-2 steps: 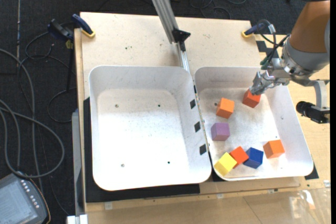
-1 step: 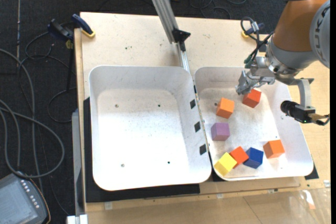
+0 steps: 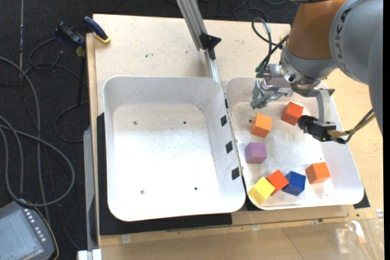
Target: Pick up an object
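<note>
Gripper [image 3: 263,100] hovers just above the orange cube [image 3: 261,125]; can't tell the fingers' state, so centre over it before descending.

Two shallow white bins sit side by side: the left bin [image 3: 122,94] and the right bin [image 3: 341,192]. Seven small blocks lie in the right one, counted by colour: four orange ones [image 3: 262,125] [image 3: 292,112] [image 3: 317,172] [image 3: 278,179], one purple block [image 3: 255,152], one yellow block [image 3: 262,190] and one blue block [image 3: 295,182]. One arm [image 3: 332,15] reaches in, carrying one gripper [image 3: 263,100]
</note>
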You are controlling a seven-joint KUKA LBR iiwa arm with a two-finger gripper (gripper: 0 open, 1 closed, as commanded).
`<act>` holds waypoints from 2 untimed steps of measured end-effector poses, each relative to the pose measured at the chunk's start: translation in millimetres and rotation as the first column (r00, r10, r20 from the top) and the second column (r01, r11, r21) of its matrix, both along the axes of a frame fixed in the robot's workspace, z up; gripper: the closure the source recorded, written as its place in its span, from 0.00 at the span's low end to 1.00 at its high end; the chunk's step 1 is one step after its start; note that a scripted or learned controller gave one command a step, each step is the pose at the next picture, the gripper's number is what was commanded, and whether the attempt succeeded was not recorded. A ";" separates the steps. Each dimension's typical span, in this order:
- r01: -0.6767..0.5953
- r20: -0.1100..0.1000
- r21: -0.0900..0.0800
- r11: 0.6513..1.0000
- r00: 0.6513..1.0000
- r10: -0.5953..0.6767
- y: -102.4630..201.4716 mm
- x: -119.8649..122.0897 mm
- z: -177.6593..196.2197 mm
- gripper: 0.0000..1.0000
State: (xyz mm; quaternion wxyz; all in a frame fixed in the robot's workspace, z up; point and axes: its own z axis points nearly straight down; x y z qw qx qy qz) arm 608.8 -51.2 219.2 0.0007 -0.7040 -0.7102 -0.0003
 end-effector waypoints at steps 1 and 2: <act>0.001 -0.001 0.000 1.000 1.000 -0.001 50.8 -0.7 -5.7 1.00; 0.000 0.003 0.001 1.000 1.000 0.000 109.9 2.6 9.1 1.00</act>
